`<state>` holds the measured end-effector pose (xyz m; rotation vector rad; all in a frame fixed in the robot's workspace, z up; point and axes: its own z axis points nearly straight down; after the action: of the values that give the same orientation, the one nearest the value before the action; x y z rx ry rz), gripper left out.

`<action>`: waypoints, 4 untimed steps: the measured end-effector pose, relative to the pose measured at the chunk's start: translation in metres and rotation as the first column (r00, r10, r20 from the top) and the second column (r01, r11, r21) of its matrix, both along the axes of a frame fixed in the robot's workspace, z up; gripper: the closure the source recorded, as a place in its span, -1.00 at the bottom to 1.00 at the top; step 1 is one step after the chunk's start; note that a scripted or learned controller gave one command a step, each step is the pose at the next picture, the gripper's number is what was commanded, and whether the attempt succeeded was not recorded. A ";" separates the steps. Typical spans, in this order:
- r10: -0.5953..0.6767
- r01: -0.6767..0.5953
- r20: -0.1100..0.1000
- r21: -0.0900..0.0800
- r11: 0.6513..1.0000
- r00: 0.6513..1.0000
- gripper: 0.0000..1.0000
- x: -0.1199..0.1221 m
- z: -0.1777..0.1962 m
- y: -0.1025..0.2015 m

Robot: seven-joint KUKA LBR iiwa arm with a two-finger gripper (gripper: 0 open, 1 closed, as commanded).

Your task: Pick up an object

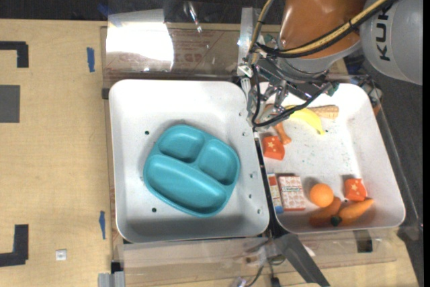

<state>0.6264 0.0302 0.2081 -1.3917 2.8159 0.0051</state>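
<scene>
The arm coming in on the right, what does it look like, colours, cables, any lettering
The arm is glossy grey, with black letters "KU" visible at the frame edge. A rounded orange band sits above the wrist. Black and yellow cables loop around it down to a dark, wiry gripper.

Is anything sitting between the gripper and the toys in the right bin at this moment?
Nothing visible blocks it. The gripper hangs low at the right bin's upper left corner, right over a small orange piece and beside the banana. The red block lies just below, uncovered.
</scene>
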 end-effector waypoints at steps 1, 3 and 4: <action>0.228 -0.228 0.014 -0.003 0.974 0.973 1.00 0.014 0.076 -0.042; 0.494 -0.494 0.012 -0.004 0.869 0.869 1.00 0.042 0.067 -0.037; 0.479 -0.479 0.006 0.000 0.878 0.878 1.00 0.041 0.046 -0.002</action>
<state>0.6671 0.0281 0.2542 -2.0412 2.3806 0.0032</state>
